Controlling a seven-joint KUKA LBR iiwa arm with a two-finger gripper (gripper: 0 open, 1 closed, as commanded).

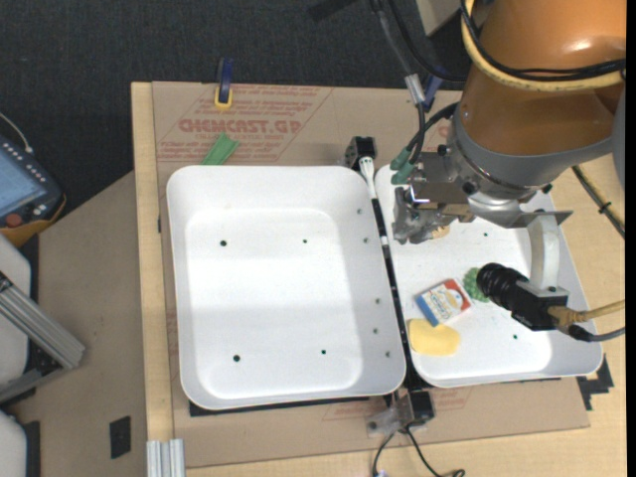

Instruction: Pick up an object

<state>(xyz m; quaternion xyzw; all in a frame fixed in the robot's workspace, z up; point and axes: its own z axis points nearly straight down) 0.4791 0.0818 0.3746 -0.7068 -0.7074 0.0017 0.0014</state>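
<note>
Overhead, in the camera view, the arm's broad orange band and grey wrist (517, 117) cover the upper part of the right bin (497, 361), so that bin's far wall and whatever lies beneath the wrist are hidden. The gripper (415, 222) hangs low over the right bin's upper left area, close to the divide between the bins. It is crowded by cables and brackets, and I cannot tell whether it is open or closed, or whether it has hold of anything. The arm is cut off by the frame's top and right edges. Near the right bin's front left corner lies a small packet (442, 301), white with blue and red print, flat on the floor, its long axis running from lower left to upper right. A yellow piece (435, 340) lies just below it, close or touching, with its long axis roughly left to right. A small dark green thing (471, 284) sits by the packet's upper right corner, partly covered and hard to identify. The left bin (268, 276) adjoins on the left. Both bins rest on a cardboard sheet (258, 117), which bears a green strip (220, 150) and a blue and yellow clamp (225, 85).
</note>
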